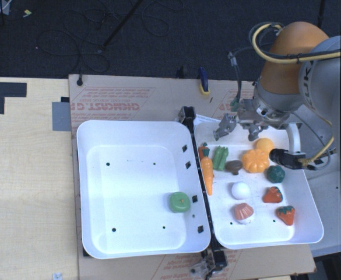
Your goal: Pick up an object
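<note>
1. Two white bins sit side by side on the worktop [24, 185]. The left bin [94, 156] holds a round green item [180, 202] near its lower right corner.
2. The right bin [310, 214] holds small toy foods, among them a green pod-like piece [220, 158], a carrot [207, 175], an orange pumpkin [255, 160] and a white ball [240, 190].
3. The gripper [239, 127] hangs over the right bin's upper edge, fingers spread and holding nothing.
4. The nearest candidate, I judge, is the green pod-like piece, just below and slightly left of the fingers, its long axis running roughly top to bottom in the frame.
</note>
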Robot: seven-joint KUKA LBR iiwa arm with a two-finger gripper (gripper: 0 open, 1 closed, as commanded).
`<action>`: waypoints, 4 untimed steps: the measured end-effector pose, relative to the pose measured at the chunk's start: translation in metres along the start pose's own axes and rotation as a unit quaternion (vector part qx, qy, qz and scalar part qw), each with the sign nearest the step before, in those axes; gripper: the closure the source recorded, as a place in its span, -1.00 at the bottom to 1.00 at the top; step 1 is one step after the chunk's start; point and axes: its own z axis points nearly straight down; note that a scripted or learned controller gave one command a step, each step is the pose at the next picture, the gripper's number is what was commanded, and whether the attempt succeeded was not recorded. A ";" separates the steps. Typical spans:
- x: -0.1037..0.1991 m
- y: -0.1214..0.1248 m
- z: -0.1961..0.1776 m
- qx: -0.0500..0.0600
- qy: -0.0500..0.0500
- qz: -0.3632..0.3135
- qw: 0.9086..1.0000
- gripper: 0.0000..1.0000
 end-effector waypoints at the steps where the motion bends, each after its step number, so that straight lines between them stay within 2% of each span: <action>1: -0.060 -0.033 0.118 0.002 0.000 0.004 1.000 -1.00; 2: -0.034 0.004 0.118 0.005 -0.004 0.000 1.000 -1.00; 3: -0.075 -0.018 0.115 -0.006 0.007 -0.001 1.000 -1.00; 4: -0.047 0.001 0.115 -0.007 -0.004 0.004 1.000 -1.00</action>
